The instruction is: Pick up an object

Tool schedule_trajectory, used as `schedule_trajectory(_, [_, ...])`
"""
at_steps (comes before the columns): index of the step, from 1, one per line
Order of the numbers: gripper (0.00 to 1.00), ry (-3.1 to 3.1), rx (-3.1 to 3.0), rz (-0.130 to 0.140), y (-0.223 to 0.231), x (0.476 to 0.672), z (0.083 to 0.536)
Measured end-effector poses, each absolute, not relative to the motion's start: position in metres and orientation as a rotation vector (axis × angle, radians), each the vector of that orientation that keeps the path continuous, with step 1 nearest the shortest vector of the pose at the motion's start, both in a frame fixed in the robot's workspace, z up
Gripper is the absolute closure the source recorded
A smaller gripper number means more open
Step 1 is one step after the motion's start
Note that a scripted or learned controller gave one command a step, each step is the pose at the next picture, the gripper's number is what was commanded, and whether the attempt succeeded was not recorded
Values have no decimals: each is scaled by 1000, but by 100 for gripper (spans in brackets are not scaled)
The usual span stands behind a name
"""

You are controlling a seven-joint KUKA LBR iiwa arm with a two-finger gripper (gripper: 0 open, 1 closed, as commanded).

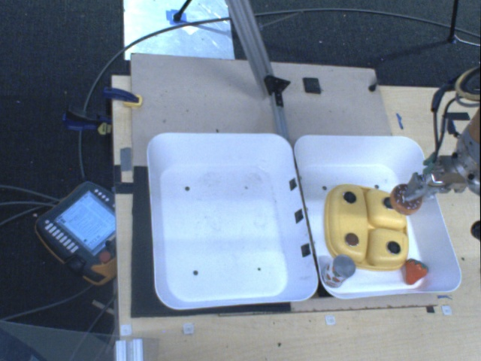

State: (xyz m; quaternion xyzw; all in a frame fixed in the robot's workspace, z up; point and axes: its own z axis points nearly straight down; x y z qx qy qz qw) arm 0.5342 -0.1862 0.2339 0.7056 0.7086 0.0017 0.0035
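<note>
My pincer (pixel 409 198) hung over the right bin (pixel 353 153), at the upper right corner of the yellow tray (pixel 366 228). A small round brown thing (pixel 406 201) sat at its tip; from above I could not tell whether it was clamped or only under the tip. My arm (pixel 455 173) came in from the right, level with the tray's top edge.

Yellow tray lay in the right bin, toward the front, dark spots in its hollows. A grey can (pixel 340 268) stood at its front left corner, touching or just beside it. A red-orange piece (pixel 415 271), strawberry-like, lay at the front right corner, near the bin's wall.

Left bin (pixel 161 224) lay beside the right one, rims touching. A pendant (pixel 79 228) with a lit screen lay off the bench, to the left.
</note>
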Motion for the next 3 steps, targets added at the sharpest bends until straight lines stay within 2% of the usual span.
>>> schedule_trajectory(1, [100, 2225, 2213, 3, -186, 535, 246])
schedule_trajectory(3, [100, 2232, 2210, 4, -91, 552, 244])
